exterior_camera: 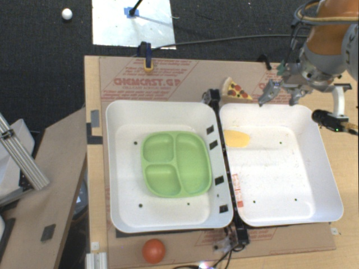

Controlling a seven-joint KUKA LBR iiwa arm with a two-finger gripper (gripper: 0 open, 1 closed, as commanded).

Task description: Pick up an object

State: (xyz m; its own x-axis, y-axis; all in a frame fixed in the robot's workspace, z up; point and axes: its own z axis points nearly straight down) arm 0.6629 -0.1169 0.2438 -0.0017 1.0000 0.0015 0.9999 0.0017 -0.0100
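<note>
A: Left side first. What sits off the bench?

B: A small white ball lies on the dark floor near the top left corner of the view. A square white sheet with a blue mark lies just beyond the far edge of the bench.

A: And the left bin?

B: The left shallow white plastic bin carries a light green plastic tray with three compartments, lying flat about mid-floor, nearer the bin's right wall. An orange-red round ball rests on the bench just outside that bin's near edge.

A: Right bin?

B: The right shallow white plastic bin holds one flat yellow oval piece, in its far left corner area, close to the left wall. A toy pizza slice, yellow with red dots, lies on the bench just beyond the bin's far left corner.

A: The tool?

B: The grey two-finger gripper hangs over the right bin's far edge, right of the pizza slice and well apart from the yellow piece. Its two fingers stand spread apart with nothing between them.
</note>
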